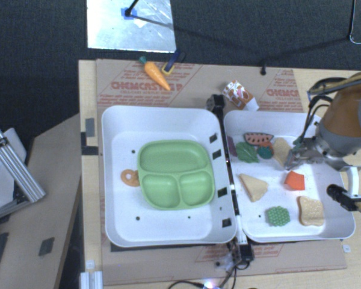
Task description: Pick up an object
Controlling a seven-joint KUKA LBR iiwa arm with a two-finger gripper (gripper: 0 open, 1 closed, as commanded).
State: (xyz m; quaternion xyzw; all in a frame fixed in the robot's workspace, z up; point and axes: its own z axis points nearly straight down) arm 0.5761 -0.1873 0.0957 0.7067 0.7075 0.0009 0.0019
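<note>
1. orange block [295, 180] lies flat in the right bin [343, 229], toward its right edge and about midway between the far and near edges, with the gripper [293, 159] hanging just above its far side.
2. whether the gripper is wide, narrow or gripping something cannot be told; nothing can be seen held in it.
3. the arm [343, 122] comes in over the right bin's right edge, grey at the wrist with its orange band above.
4. also in the right bin: a watermelon slice [258, 139] near the far edge, a dark green leaf [246, 153] and a small teal piece [265, 152] just on the near side of it, and a pale piece [281, 151] beside the gripper.
5. a tan wedge [253, 186] lies near the bin's middle, a round green knobbly piece [278, 215] close to the near edge, and a slice of bread [311, 211] at the near right corner.
6. the left bin [117, 131] carries a green divided plate [174, 173] at its middle and a small orange ring [130, 177] touching the plate's left side.
7. on the bench beyond the bins lie a toy carrot [156, 75] and a small packet [238, 94].
</note>
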